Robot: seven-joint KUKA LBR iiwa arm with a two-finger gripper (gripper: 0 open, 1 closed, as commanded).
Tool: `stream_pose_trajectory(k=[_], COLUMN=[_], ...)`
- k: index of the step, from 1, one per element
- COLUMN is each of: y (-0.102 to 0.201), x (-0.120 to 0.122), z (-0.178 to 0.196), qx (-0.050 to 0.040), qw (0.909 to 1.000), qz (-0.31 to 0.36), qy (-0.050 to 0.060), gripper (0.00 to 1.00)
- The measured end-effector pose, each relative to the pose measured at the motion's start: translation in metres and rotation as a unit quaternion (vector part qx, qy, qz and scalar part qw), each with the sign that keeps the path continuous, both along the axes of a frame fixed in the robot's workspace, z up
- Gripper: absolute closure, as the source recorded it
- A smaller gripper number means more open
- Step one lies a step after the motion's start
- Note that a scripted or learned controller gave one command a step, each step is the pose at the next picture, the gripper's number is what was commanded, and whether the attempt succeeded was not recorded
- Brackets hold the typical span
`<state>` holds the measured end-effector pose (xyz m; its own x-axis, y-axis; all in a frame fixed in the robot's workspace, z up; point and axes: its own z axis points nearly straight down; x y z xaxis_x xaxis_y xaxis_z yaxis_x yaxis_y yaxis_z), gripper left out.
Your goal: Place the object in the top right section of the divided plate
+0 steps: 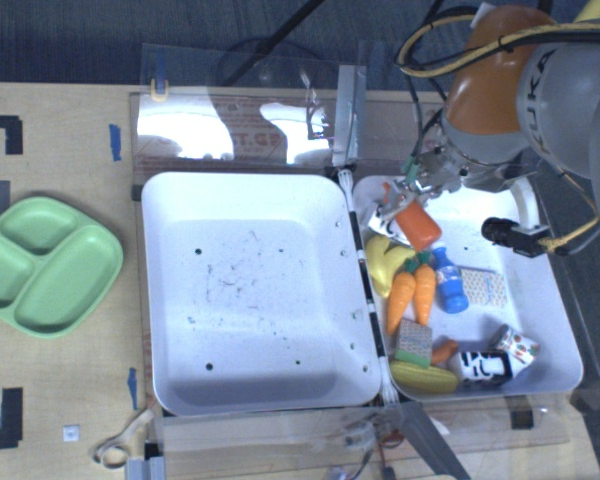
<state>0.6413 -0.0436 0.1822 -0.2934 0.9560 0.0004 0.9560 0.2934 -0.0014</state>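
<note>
The green divided plate point(46, 265) lies on the wooden bench at the far left, outside both bins, with three sections. My gripper point(404, 194) hangs over the upper left part of the right bin point(545, 313), under the grey arm with its orange band. Directly below and touching it in the view is an orange-red block point(418, 225), tilted. Whether the block is gripped or just lies beneath the gripper is not visible.
The right bin also holds a yellow banana point(379, 259), two carrots point(411, 296), a blue bottle point(448, 281), a patterned card point(484, 287), a grey sponge point(414, 340) and a black-and-white toy point(486, 366). The left bin point(250, 288) stands between gripper and plate.
</note>
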Motion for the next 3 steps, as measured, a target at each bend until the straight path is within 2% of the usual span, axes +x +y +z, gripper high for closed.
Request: stream_pose_trajectory(k=[1,2,3], y=[0.065,0.118,0.118], x=[-0.032,-0.079,-0.077], z=[0.000,0.000,0.008], qx=[0.0009,0.0010,0.0018], qw=[0.9875,0.9650,0.9657], qz=[0.158,0.262,0.260], qy=[0.001,0.001,0.001], gripper=[1.00,1.00,1.00])
